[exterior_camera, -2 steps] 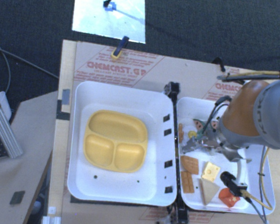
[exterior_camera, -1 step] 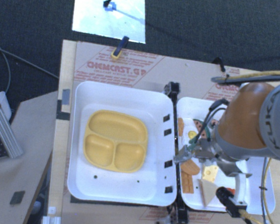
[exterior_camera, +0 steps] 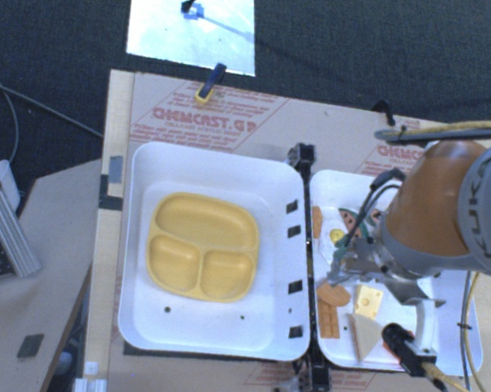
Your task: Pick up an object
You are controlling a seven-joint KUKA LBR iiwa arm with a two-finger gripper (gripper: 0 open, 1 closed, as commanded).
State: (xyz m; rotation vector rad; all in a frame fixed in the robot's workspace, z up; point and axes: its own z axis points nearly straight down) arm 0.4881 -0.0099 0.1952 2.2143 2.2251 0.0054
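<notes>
My gripper [exterior_camera: 340,271] reaches down into the right bin [exterior_camera: 330,190], at its left side, under the bulk of the grey and orange arm. Just below it lie an orange round piece [exterior_camera: 334,295] and an orange waffle-like strip [exterior_camera: 329,320]. A yellow cheese square [exterior_camera: 368,301] and a pale wedge [exterior_camera: 364,337] lie to its right. Behind it are an orange stick [exterior_camera: 316,221], a dark-and-orange piece [exterior_camera: 348,218] and a small yellow piece [exterior_camera: 336,236]. The arm hides the rest of that bin.
The left bin [exterior_camera: 230,175] holds a yellow divided tray [exterior_camera: 204,246]. A black divider [exterior_camera: 305,233] runs between the bins. A yellow-and-blue tool [exterior_camera: 210,84] lies on the cardboard behind the bins.
</notes>
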